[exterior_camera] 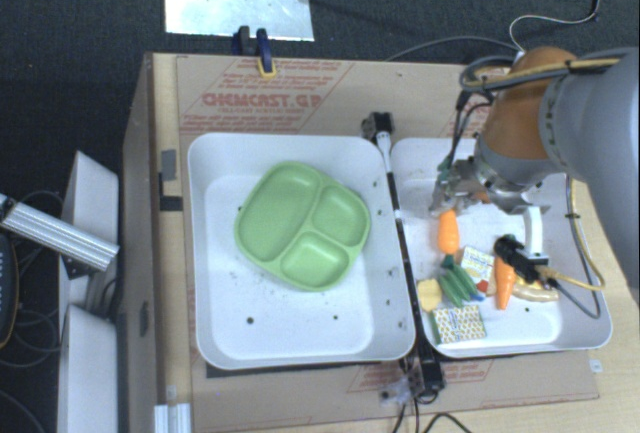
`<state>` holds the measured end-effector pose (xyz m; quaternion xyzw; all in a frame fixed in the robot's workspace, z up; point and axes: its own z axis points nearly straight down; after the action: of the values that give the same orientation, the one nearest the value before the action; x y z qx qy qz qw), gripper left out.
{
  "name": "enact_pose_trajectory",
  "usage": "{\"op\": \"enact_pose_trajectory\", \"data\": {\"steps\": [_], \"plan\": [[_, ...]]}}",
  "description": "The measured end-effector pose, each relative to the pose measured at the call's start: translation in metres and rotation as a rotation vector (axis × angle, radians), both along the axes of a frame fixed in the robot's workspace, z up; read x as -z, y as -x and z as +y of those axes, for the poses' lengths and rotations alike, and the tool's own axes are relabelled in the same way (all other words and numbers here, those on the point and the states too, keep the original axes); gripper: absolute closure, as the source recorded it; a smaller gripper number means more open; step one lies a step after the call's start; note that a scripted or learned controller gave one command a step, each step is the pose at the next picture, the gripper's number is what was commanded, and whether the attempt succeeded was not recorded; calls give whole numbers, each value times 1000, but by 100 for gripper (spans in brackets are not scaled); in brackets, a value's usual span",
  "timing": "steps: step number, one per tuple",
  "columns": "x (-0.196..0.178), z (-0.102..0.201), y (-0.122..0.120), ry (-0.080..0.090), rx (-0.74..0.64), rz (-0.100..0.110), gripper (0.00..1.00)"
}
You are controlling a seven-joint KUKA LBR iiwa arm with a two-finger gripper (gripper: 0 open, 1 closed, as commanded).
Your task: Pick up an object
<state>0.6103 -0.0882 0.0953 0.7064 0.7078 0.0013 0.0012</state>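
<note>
My arm (560,111) reaches over the right bin's (580,321) far edge, the green divided plate (305,226) fills the left bin's (215,251) middle, and my gripper (452,193), whose opening I cannot tell, hangs just above an orange carrot (449,231) near the right bin's left edge.

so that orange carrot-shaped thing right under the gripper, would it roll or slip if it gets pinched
Probably yes. The orange carrot-shaped piece looks rounded and tapered, so it may roll or squirt sideways under a pinch. Its surface looks smooth like plastic, so likely slippery, and light. It lies on the flat floor of the right bin, just below the gripper, with some open space around it, so a nudge could shift it.
</note>
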Motion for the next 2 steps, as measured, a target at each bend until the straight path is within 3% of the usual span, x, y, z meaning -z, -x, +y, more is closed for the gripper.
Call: {"op": "enact_pose_trajectory", "data": {"steps": [1, 2], "plan": [[-107, 36, 35, 0, -2, -2, 100], [-163, 46, 103, 0, 0, 2, 100]]}}
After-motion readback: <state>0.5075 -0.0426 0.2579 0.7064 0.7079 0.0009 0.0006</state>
